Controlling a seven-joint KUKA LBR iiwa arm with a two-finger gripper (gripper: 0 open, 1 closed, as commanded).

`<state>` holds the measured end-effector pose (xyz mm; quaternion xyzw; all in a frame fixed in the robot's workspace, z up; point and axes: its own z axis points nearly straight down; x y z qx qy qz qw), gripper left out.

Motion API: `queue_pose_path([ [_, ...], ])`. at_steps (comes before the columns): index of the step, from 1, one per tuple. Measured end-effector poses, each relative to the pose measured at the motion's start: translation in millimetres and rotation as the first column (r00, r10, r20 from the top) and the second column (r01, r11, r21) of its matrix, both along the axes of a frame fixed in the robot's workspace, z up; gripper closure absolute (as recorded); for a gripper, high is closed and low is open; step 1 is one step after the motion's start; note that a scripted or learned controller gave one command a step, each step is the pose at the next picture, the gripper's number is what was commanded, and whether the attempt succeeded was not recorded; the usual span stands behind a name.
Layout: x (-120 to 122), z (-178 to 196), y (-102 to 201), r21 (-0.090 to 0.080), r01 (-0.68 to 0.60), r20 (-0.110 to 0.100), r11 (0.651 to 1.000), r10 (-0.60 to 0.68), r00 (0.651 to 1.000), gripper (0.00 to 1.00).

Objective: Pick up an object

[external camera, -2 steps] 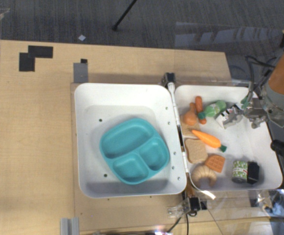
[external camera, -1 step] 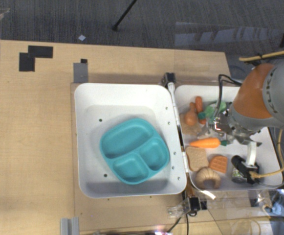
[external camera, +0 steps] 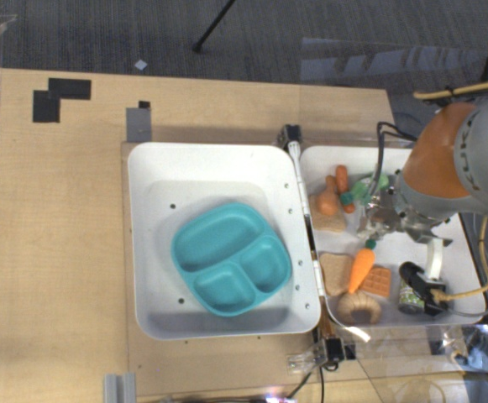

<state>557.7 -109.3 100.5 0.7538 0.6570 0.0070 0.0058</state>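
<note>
Gripper: the gripper (external camera: 378, 221) hangs low over the middle of the right bin (external camera: 466, 254), below the grey arm (external camera: 479, 154) and its orange band, which reach in from the right.
Grip: whether it is released or clenched cannot be told, because the wrist covers it from above.
Task's thing: a toy carrot (external camera: 360, 269) lies tilted in the right bin. Its green top is up, just under the gripper, and its orange tip points down and to the left. Whether the two touch cannot be told.
Beside the carrot: a pale bread slice (external camera: 334, 272) lies on its left, with the carrot's tip over its edge. An orange waffle square (external camera: 380, 282) touches it on the right.
Below the carrot: a round tan piece (external camera: 359, 309) sits against the bin's near wall.
Above the gripper: a small red-orange sausage (external camera: 342, 179) and a brown-orange lump (external camera: 327, 201) sit near the bin's upper left corner. A green piece (external camera: 361, 190) lies between them and the gripper.
In the way: the toys crowd the left half of the right bin, so the carrot is hemmed in on three sides.
Left bin: the left bin (external camera: 143, 225) holds a teal divided plate (external camera: 231, 259), well apart from the gripper.
Between the bins: a thin rod (external camera: 298, 183) with a black end runs along the shared edge.
Bench: the tan bench (external camera: 59, 267) carries black tape marks (external camera: 59, 97) at its upper left.
</note>
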Motion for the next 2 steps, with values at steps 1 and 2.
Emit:
queue_pose_path([
  [1, -0.5, -0.5, -0.2, 0.000, 0.000, -0.002, 1.000, 0.000, 1.000, 0.00],
  [2, -46.9, -11.8, -2.4, 0.002, 0.182, -0.003, 0.983, -0.182, 0.983, 0.00],
])
